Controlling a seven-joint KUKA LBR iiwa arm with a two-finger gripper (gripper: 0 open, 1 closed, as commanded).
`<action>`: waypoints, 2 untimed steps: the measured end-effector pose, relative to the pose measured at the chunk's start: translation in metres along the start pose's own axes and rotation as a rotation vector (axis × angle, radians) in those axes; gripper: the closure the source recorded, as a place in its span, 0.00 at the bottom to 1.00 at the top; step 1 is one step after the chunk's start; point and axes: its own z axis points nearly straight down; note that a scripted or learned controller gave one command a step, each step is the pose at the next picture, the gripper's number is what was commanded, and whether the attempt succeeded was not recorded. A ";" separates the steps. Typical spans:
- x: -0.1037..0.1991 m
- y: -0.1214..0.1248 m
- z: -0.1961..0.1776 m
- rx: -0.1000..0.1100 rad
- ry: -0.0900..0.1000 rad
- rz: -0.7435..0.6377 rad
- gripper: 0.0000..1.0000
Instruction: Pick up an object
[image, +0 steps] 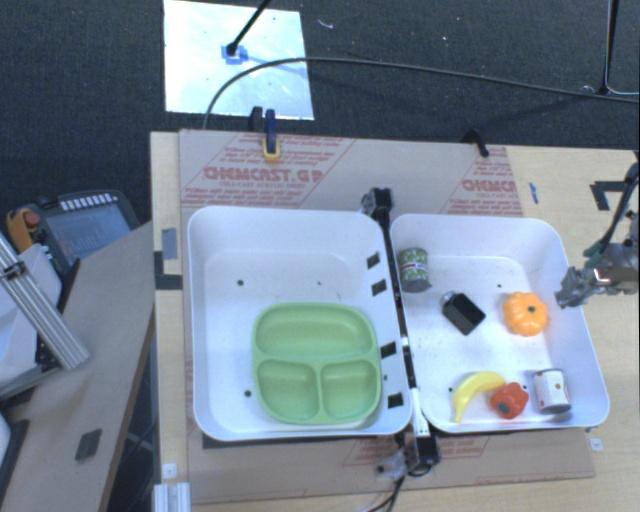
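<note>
The right bin holds several small objects. A small can with a green label stands near its left wall, and a black block lies in the middle. An orange pumpkin sits toward the right. Along the front lie a yellow banana, a red fruit and a small white can on its side. My gripper hangs at the bin's right rim, just right of the pumpkin and apart from it, with nothing seen in it.
The left bin holds a green divided plate. A black divider runs between the bins. A cardboard sheet lies under both. A teach pendant and a metal rail sit on the side table at left.
</note>
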 end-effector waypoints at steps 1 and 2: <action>0.046 0.012 0.001 0.004 0.002 -0.004 1.00; 0.100 0.031 0.016 0.007 0.005 -0.005 1.00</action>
